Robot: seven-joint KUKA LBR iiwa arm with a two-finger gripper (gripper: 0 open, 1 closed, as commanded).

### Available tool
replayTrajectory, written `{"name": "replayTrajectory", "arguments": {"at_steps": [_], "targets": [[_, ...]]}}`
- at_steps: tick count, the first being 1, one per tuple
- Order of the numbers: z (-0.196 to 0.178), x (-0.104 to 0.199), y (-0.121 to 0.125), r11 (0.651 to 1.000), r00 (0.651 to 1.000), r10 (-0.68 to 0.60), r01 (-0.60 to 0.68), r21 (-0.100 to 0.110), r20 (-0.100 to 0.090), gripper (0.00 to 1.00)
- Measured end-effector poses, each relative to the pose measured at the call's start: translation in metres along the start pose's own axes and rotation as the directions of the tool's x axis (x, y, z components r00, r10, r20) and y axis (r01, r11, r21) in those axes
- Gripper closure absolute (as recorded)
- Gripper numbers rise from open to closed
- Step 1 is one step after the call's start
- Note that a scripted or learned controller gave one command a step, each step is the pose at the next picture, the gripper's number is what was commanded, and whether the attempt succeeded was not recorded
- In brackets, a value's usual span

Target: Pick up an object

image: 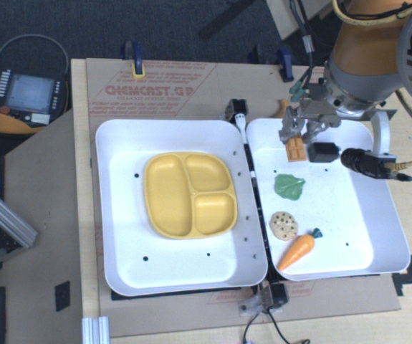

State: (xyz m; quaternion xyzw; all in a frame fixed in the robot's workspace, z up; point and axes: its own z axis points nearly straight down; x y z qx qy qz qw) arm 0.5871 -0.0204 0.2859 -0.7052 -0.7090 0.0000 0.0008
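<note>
We're seeing the arm [377,41] reaching in from the right, with the gripper [296,136] hanging over the far end of the right bin [377,221]. An orange waffle-looking block [296,150] is sitting between its fingers, so it's gripping that. Below it a green leaf [289,186], a cookie [284,225] and a carrot [296,250] are lying in that bin. The left bin [120,213] is holding a yellow divided tray [189,193], all on a cardboard-topped bench [155,88].

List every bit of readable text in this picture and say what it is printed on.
"CHEMCAST GP", red, on the brown board under the bins.
A smaller red line below it: too blurred to read.
Screen of the handheld pendant at far left: nothing legible.
</note>
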Motion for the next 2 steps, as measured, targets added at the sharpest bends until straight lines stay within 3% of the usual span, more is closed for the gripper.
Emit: {"name": "replayTrajectory", "arguments": {"at_steps": [2], "targets": [[0.034,0.089,0.008,1.000,1.000,0.000,0.000,0.001,0.000,1.00]]}}
